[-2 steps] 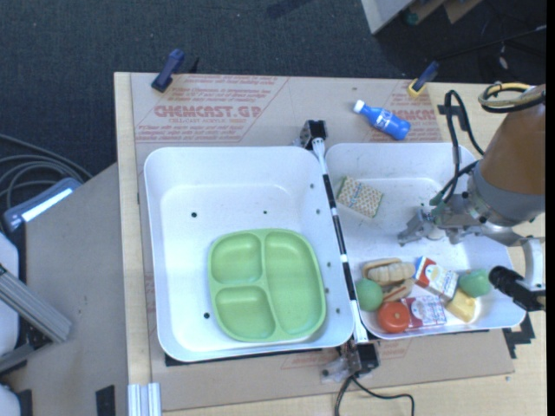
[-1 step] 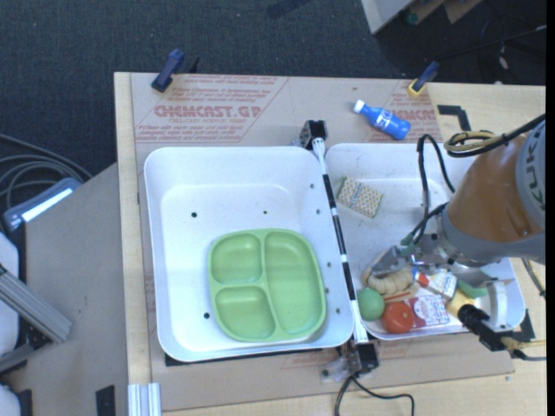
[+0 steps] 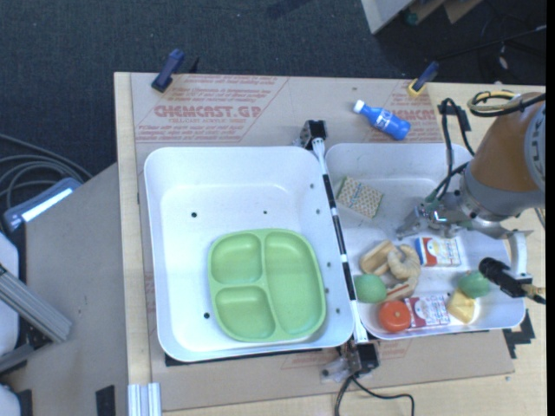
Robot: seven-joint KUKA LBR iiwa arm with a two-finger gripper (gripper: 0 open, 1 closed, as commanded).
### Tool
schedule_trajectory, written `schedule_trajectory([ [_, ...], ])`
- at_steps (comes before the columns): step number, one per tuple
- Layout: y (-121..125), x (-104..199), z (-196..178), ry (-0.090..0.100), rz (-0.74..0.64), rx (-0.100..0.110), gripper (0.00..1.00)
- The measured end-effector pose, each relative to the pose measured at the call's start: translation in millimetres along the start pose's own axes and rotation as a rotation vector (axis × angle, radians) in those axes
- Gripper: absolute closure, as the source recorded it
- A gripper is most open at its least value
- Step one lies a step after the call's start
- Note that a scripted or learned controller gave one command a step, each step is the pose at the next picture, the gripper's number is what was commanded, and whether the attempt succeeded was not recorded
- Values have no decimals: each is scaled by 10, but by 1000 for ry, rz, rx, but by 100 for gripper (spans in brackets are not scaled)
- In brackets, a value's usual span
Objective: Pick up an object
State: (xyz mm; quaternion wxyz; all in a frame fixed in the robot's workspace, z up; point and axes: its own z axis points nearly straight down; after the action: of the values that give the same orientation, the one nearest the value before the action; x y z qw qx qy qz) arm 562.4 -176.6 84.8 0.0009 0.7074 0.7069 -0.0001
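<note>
1. Hand (image 3: 431,217) low inside right bin (image 3: 381,159), near its middle; finger state cannot be told; nothing seen held.
2. Pretzel (image 3: 401,263), tomato (image 3: 395,316), carton (image 3: 440,251) in bin's near half.

Two white bins (image 3: 173,180) sit side by side; one green divided tray (image 3: 265,283), one blue bottle (image 3: 382,120), two small cartons (image 3: 439,251), one tomato (image 3: 394,316).
</note>
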Motion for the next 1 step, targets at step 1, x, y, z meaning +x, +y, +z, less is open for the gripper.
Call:
schedule_trajectory([
  [1,-182,-62,-615,0,-1,-1,0],
])
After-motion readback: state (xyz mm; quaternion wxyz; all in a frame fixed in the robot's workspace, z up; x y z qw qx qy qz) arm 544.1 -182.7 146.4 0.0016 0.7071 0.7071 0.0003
